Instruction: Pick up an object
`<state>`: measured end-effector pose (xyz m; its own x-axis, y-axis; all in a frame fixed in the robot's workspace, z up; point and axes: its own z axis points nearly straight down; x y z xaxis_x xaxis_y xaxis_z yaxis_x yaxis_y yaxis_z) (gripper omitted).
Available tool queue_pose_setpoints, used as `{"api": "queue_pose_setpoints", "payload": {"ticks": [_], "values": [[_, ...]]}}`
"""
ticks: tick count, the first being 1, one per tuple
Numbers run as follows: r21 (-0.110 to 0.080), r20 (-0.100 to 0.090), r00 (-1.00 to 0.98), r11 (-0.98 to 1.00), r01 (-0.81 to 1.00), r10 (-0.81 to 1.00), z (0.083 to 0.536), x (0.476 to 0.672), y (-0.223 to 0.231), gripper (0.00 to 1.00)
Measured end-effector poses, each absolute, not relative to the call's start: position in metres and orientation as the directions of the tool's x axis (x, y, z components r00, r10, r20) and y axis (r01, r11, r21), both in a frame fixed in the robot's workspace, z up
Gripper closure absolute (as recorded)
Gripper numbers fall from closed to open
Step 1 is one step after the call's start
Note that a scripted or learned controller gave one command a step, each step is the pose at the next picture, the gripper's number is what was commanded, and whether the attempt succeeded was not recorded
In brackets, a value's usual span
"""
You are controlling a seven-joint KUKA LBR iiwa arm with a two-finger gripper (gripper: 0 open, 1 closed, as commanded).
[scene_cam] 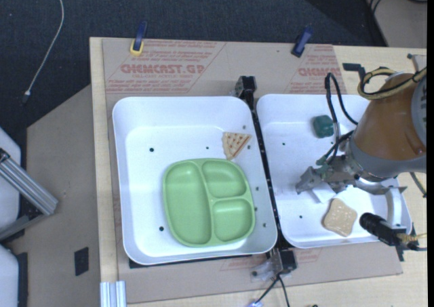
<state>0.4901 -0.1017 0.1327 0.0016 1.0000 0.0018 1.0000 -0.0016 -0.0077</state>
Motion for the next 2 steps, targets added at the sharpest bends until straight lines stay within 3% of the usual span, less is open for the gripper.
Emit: {"api": "queue_pose_setpoints", "payload": {"ticks": [1,2], "values": [[0.001,0.0,0.001,-0.001,1.0,1.0,0.146,0.492,-0.101,1.0],[0.005,-0.001,-0.001,0.001,1.0,1.0,0.188,0.492,-0.099,1.0]]}}
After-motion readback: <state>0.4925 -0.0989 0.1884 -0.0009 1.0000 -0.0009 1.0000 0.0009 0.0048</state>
